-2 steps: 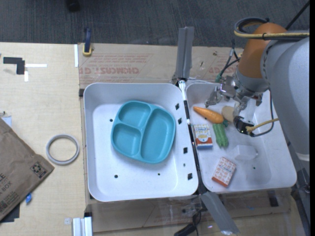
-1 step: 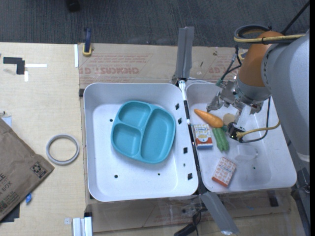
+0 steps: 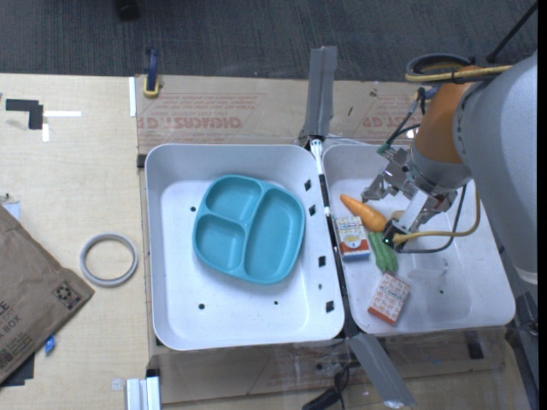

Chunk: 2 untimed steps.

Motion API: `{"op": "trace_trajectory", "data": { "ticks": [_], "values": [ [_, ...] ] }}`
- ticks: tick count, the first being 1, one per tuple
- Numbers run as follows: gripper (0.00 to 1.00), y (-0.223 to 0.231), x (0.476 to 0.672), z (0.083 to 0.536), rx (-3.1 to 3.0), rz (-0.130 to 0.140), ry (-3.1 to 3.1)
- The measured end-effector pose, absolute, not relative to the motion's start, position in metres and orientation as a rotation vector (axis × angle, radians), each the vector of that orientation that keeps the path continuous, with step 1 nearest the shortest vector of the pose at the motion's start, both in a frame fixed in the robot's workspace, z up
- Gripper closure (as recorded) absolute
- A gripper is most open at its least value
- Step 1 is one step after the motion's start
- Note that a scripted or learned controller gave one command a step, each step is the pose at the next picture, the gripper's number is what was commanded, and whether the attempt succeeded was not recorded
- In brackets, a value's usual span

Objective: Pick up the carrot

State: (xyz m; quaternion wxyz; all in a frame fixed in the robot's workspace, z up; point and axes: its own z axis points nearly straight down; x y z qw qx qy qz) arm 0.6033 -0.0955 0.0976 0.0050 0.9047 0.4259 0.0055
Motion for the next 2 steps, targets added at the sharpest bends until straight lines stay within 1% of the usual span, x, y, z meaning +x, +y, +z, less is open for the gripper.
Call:
{"op": "trace_trajectory", "data": {
  "ticks": [1, 2],
  "values": [
    [0.0, -0.0953, 0.5986, 0.0974, 2.924, 0.018, 1.123],
    [1.0, -0.0974, 0.5968, 0.1016, 2.925, 0.001, 1.128]
  ]
}}
